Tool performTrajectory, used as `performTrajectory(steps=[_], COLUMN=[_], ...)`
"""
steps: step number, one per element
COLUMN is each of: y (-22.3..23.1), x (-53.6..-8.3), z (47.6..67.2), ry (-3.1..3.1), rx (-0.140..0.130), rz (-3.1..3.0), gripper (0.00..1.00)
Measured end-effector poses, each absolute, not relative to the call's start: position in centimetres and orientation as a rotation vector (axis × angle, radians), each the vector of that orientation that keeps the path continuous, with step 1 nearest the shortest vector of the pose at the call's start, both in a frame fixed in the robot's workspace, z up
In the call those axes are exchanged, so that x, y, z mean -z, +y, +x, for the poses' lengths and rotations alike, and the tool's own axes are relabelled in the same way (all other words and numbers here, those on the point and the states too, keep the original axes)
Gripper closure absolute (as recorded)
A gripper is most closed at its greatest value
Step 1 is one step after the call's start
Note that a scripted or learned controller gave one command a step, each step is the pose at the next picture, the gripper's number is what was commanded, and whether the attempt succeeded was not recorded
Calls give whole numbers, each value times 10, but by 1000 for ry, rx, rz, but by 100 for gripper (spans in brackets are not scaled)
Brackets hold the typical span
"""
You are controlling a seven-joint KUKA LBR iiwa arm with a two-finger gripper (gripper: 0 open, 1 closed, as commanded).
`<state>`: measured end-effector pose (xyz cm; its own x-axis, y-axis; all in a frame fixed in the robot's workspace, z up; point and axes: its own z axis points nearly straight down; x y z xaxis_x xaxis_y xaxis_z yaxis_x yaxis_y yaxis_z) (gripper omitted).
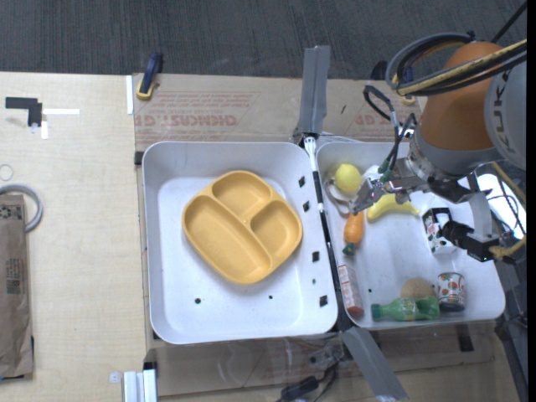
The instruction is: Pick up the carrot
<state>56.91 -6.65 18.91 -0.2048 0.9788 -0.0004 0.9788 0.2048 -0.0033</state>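
The carrot (pixel 353 229) is a small orange piece with a green top lying near the left wall of the right bin (pixel 394 262). My gripper (pixel 373 193) hangs just above and to the right of it, its dark fingers pointing down-left toward the carrot's top end. Nothing shows between the fingers. A yellow banana (pixel 392 208) lies right beside the gripper, partly under it. The grey arm with its orange band (pixel 466 86) reaches in from the right.
A yellow lemon (pixel 347 177) sits at the right bin's back left. A green bottle (pixel 405 310), a small can (pixel 450 291), a tan round item (pixel 414 288) and a red-labelled tube (pixel 348 287) lie near its front. A yellow divided plate (pixel 242 225) lies in the left bin.
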Motion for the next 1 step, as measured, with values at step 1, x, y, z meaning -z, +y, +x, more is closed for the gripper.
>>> performTrajectory(steps=[1], y=[-109], x=[-108], z=[576], ry=[-2549], rx=[13], rz=[-1855], gripper=[0])
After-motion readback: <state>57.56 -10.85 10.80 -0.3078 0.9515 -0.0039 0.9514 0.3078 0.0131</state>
